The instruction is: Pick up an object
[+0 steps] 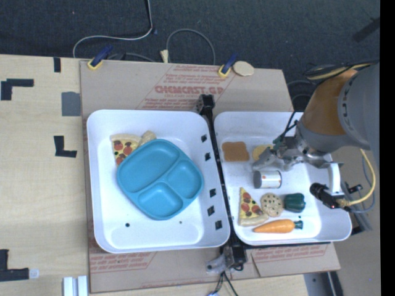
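Gripper (270, 160) low in right bin (333, 230), just above silver can (268, 179), opening impossible to tell

A light wooden bench top (37, 184) with dark angular markings fills the left and lower part of the frame; dark carpeted floor (247, 17) lies along the top. A flat brown cardboard sheet with red printing (179, 88) lies on the bench in the middle of the frame, clipped at its upper edge by two yellow-and-blue clamps (99, 59). Two shallow white plastic bins rest on the cardboard side by side, edges touching: the left bin (102, 227) at centre-left, the right bin (330, 227) at centre-right. A small round tan disc (244, 69) lies near the cardboard's upper right corner.
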You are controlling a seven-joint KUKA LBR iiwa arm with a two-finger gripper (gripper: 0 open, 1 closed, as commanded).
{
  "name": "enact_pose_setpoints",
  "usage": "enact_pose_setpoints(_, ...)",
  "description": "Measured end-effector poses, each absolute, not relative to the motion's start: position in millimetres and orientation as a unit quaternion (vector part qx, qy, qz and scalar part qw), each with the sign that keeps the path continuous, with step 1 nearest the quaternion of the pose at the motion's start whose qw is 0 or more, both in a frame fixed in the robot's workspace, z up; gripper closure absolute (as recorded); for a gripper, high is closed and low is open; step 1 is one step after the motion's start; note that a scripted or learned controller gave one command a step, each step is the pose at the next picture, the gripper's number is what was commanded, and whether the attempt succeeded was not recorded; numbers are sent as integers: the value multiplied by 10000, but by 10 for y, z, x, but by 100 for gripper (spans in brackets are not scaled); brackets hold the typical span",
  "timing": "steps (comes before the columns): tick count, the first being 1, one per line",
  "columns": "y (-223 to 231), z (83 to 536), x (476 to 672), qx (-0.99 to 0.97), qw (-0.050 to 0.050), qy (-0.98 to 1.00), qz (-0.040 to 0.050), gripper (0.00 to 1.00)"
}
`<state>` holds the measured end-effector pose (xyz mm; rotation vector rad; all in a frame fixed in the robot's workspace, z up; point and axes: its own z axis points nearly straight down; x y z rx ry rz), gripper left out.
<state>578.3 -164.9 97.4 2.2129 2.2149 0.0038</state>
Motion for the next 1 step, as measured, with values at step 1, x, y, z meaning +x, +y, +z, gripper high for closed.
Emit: enact_pose_setpoints(1,-1186,868,5373,7066,50,7076,10,0)
